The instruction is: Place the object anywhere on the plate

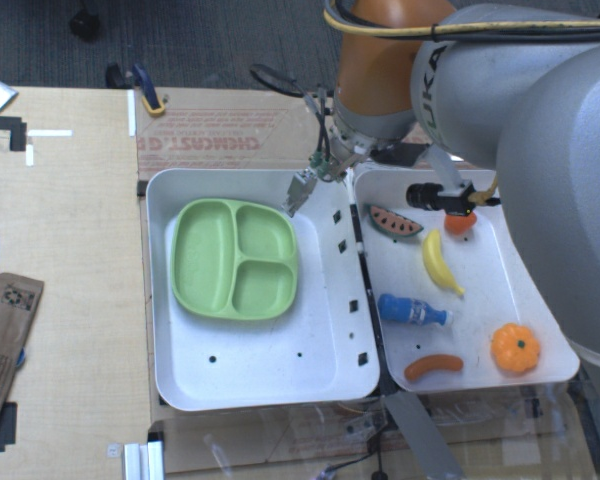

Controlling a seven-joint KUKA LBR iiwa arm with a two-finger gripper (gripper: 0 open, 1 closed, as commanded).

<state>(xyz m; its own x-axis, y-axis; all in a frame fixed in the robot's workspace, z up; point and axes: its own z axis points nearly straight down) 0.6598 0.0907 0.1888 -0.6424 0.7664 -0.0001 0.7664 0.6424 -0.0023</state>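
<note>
Gripper: you are seeing the gripper (302, 190) hanging over the left bin (170, 368), just off the green plate's (235, 259) upper right corner.
Fingers: you cannot tell how far they are parted, nor whether anything is sitting between them.
Plate: it is lying in the left bin's upper half, its three compartments bare.
Objects: in the right bin (550, 363) you are looking at a watermelon slice (394, 221), banana (439, 261), blue bottle (413, 311), sausage (433, 367), small pumpkin (515, 348) and a red-orange piece (460, 222).
Task object: you cannot tell which one it is.
</note>
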